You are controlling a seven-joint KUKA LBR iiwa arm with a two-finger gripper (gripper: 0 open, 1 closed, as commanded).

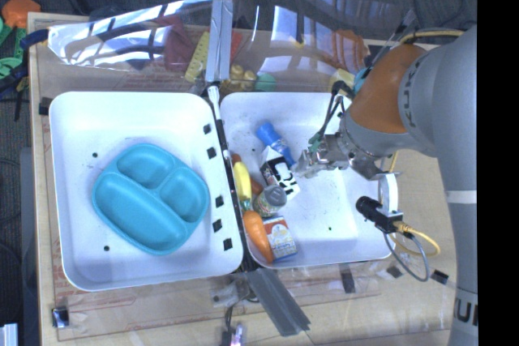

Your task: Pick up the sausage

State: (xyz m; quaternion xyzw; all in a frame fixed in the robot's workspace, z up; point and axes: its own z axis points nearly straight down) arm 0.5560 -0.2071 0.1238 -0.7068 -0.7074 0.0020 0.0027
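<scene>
— What does the camera view show on the bench?

— Two white bins side by side. The left bin holds a blue divided plate, lying slantwise near its middle. The right bin holds a cluster of small things along its left wall.

— Where is the arm?

— The grey arm reaches in from the right, its orange band over the right bin's far right corner. The gripper hangs over the middle of the right bin, pointing toward the cluster.

— Is it spread or closed?

— I cannot tell; the tip is small and blurred against the white floor. Nothing shows in its grasp.

— And the sausage?

— A reddish-brown piece that looks to be the sausage lies low in the cluster, wedged between a banana on its left and a grey round cap on its right. Little of it shows. It is left of the gripper and apart from it.

— What else lies around it?

— A blue bottle lies tilted at the far end of the cluster. A black-and-white toy sits just beside the gripper's tip; whether they touch I cannot tell. At the near end, a carrot lies against the bin's left wall, with a small carton touching its right side.
</scene>
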